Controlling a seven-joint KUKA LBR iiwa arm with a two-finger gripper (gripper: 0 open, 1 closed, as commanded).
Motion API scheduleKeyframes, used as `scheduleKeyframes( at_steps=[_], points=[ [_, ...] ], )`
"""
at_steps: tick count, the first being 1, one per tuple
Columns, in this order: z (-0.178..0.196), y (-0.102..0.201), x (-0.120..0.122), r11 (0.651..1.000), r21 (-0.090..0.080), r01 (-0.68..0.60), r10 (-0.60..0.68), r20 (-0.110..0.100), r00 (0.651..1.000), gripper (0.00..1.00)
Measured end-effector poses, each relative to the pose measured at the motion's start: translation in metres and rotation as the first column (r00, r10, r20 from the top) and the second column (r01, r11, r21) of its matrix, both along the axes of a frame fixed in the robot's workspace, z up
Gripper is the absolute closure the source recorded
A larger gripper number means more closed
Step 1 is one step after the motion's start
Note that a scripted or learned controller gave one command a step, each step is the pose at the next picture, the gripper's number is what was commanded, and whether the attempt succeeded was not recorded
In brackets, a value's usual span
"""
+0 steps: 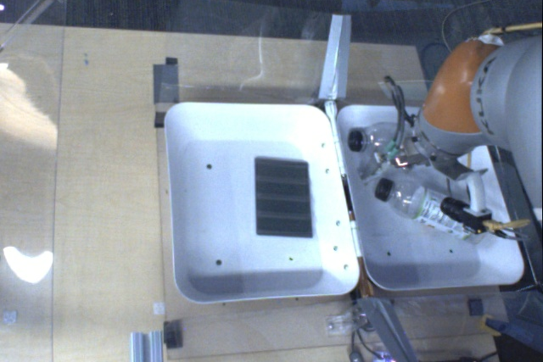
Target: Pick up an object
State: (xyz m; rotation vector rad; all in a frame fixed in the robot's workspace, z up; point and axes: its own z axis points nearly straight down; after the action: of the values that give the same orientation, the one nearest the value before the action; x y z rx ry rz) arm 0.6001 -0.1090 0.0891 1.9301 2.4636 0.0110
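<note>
Pale wooden bench — two white plastic bins: left bin bears a dark ribbed rectangular pad; right bin holds clear plastic bottles — the gripper among them, its grip impossible to tell.

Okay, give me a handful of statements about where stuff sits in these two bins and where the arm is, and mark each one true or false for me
1. A dark ribbed rectangular pad lies in the left bin. True.
2. A clear plastic bottle with a dark cap lies on its side in the right bin. True.
3. The arm reaches over the left bin. False: it is over the right bin, coming in from the right.
4. The bottle stands upright. False: it lies flat, cap toward the left.
5. The two bins sit side by side on a wooden bench. True.
</note>
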Motion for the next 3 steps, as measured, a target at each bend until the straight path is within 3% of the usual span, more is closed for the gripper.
scheduleKeyframes(
  at_steps=[1,2,3],
  points=[
    [0.001,0.004,-0.014,0.991,-0.002,-0.133,0.133,0.001,0.991,0.0],
    [0.013,0.006,-0.011,0.99,-0.003,-0.139,0.139,0.009,0.99,1.0],
    [0.013,0.006,-0.011,0.99,-0.003,-0.139,0.139,0.009,0.99,0.0]
  ],
)
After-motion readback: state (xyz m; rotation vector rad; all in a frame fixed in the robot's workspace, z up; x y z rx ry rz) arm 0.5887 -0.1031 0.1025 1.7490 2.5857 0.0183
